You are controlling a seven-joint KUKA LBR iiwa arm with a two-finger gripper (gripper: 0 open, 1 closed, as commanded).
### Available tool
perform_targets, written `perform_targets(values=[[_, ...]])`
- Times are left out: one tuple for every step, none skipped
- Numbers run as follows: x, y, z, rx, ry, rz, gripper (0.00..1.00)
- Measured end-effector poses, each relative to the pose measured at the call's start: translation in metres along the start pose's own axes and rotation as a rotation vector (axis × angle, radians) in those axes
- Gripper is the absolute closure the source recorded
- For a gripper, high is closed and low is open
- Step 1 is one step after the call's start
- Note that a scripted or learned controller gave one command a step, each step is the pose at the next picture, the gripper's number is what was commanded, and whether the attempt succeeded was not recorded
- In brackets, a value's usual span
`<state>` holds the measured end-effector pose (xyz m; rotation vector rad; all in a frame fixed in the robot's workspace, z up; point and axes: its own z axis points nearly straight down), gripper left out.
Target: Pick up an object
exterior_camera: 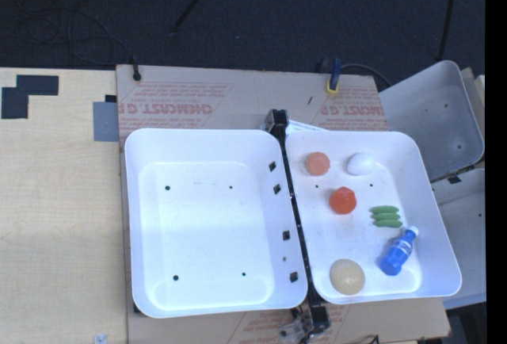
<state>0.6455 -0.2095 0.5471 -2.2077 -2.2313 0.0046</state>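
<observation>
Presently nothing is being carried, and the task is sitting at its very first step: choosing a target and coming in over it. Whether the gripper is open or closed I cannot tell.

Nearest the camera, a pale beige round ball [346,277] is lying at the front of the right-hand shallow white plastic bin [325,243], well apart from the wall. Just beside it to the right, a small blue plastic bottle with a white cap [397,252] is lying on its side, tilted, cap pointing away. A little farther back, a pair of green pea-pod shapes [386,215] is resting near the right wall, and a red round fruit-like piece [343,200] is sitting near the bin's middle, apart from everything else. At the far end, an orange-pink round piece [318,163] and a white egg-like piece [361,164] are lying near each other, not touching. The left-hand shallow white plastic bin [206,231] is lying alongside, both bins resting on a brown printed cardboard sheet [238,97].

The red piece is looking like the easiest pick, since it is offering free space on every side. The next move is calling for a descent from above, centred on it, with the jaws spread wider than the piece before closing.
</observation>
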Motion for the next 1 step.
perform_targets(values=[[0.0003,0.0,0.0002,0.001,0.0,-0.001,0.0]])
